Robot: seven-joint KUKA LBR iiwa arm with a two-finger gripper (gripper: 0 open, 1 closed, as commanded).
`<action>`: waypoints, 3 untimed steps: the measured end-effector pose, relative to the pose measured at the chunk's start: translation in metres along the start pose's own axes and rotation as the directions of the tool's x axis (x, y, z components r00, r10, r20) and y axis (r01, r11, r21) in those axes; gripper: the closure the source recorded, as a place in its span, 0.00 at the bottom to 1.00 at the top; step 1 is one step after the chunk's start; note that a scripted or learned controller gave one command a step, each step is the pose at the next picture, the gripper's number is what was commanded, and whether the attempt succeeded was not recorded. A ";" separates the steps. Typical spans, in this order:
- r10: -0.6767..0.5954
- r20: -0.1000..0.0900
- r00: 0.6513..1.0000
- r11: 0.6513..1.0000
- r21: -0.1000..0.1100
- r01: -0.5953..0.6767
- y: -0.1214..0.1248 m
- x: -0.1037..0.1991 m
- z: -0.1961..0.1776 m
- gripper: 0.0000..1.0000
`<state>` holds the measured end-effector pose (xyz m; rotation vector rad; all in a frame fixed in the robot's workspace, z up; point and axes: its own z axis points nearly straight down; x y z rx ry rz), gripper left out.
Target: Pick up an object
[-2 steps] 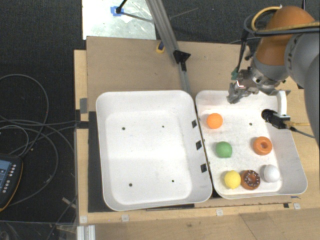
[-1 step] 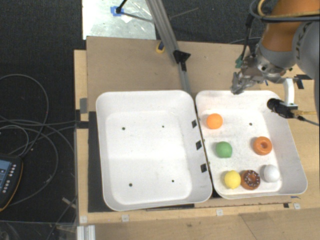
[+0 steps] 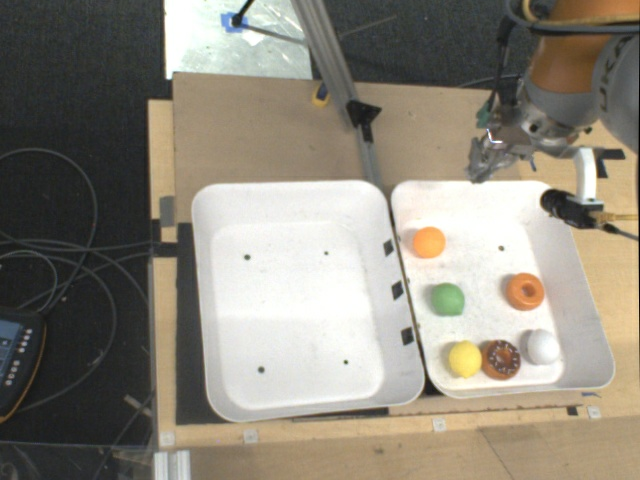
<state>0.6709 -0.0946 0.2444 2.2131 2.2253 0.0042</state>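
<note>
Orange, round and smooth, a small ball (image 3: 428, 242) lies in the right-hand white bin (image 3: 578, 298), nearest that bin's far rim. Beyond it sit a green ball (image 3: 447, 299), an orange ring-shaped doughnut (image 3: 524, 291), a yellow ball (image 3: 464, 359), a brown frosted doughnut (image 3: 500, 359) and a white ball (image 3: 542, 347), the last three crowded along the near wall. The grey gripper (image 3: 484, 165) hangs at the far rim, above the bin, carrying nothing; how its jaws stand, I cannot tell. This looks like the approach. Next it must descend over one object; the orange ball has most open floor around it. The left-hand white bin (image 3: 215, 298) adjoins.
</note>
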 end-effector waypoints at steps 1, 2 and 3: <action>-0.004 -0.002 1.000 1.000 0.003 0.004 -0.018 0.045 -0.007 1.00; -0.005 -0.003 1.000 1.000 0.003 0.005 -0.033 0.094 -0.014 1.00; -0.005 -0.003 1.000 1.000 0.005 0.005 -0.053 0.145 -0.017 1.00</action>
